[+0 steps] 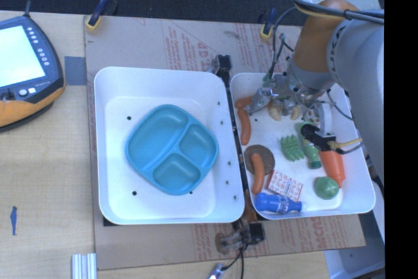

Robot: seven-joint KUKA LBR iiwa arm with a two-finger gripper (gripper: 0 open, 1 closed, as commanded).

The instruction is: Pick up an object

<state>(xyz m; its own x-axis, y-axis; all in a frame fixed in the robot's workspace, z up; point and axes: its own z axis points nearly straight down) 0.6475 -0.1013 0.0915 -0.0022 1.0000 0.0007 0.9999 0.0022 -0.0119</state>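
My gripper [282, 103] is low over the far end of the right bin [358, 206], close above some small tan pieces [277, 112]. An orange sausage [244, 125] lies just left of it along the bin's left wall. Nearer the camera lie a green ridged piece [293, 147], a carrot [334, 167], a green ball [326, 188], a blue bottle [277, 204], a red-and-white packet [286, 185] and a second sausage on a brown disc [258, 165]. I see nothing lifted.
The left bin [111, 199] holds a blue divided plate [172, 149]. A black clip [223, 64] sits where the two bins meet at the far side. A tablet with an orange case [26, 68] lies at the bench's left. Cables hang near the wrist.
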